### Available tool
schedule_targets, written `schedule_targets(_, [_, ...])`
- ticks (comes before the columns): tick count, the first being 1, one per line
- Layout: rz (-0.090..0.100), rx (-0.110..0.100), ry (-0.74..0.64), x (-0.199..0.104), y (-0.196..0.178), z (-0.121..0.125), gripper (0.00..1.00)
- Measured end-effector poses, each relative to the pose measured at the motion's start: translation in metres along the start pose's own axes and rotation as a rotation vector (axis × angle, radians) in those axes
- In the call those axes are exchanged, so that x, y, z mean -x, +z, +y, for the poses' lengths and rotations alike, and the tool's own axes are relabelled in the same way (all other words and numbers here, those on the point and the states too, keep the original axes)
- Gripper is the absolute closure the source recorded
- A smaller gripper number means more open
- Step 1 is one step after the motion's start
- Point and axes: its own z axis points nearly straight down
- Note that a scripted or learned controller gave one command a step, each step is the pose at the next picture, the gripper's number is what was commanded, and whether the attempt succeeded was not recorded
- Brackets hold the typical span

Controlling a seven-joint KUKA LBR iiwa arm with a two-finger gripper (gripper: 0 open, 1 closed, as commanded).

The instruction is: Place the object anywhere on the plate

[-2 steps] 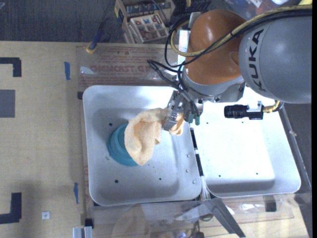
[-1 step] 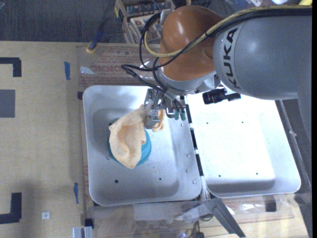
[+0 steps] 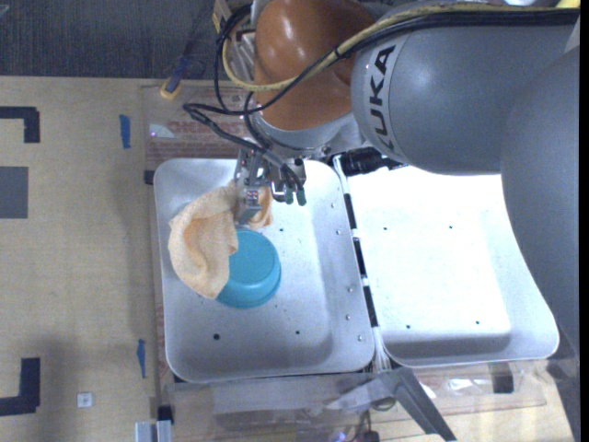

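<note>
A yellow-orange cloth lies in the left bin, and its lower right part is draped over the rim of a round blue plate. My gripper comes down at the cloth's upper right corner, just above the plate's far edge. Its fingers are shut on a bunched fold of the cloth, which rises up to them. The rest of the cloth hangs left of the plate onto the bin floor. The cloth hides the plate's left side.
The left bin has bare floor to the right of and below the plate. The right bin lies brightly lit beside it. The arm's large grey body and orange band overhang the far edge of both bins.
</note>
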Motion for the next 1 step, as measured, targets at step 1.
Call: schedule_targets(1, [-0.001, 0.0, 0.0, 0.0002, -0.0006, -0.0001, 0.0])
